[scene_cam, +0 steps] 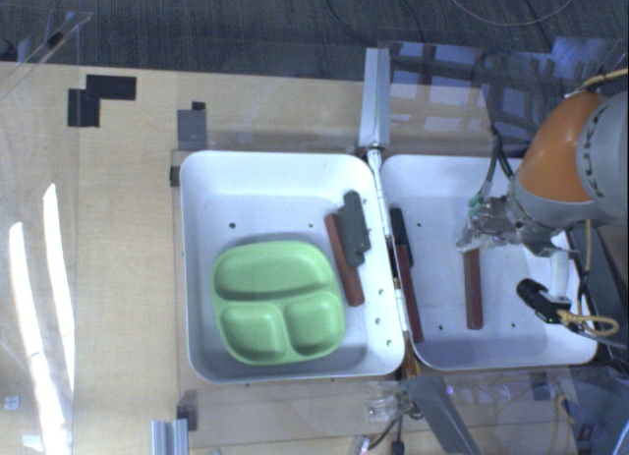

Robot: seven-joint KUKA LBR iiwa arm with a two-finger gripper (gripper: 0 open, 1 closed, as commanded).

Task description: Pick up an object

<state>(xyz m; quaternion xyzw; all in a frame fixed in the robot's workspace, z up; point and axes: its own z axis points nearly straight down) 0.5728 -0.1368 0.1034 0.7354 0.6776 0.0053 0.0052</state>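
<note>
Over right bin point(432, 350) | pincer point(479, 237) above slim brown stick point(474, 291) | grip state: cannot tell | left: glossy green divided tray point(278, 301)

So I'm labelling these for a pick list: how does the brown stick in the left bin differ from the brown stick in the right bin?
The left bin's brown stick leans slantwise, while the right bin's brown stick lies nearly straight up and down the view. The left one has a dark grey block lying across its upper end and a green divided tray beside it; the right one lies apart on bare white floor, just below the gripper. Both are slim, reddish-brown bars of similar length.
</note>
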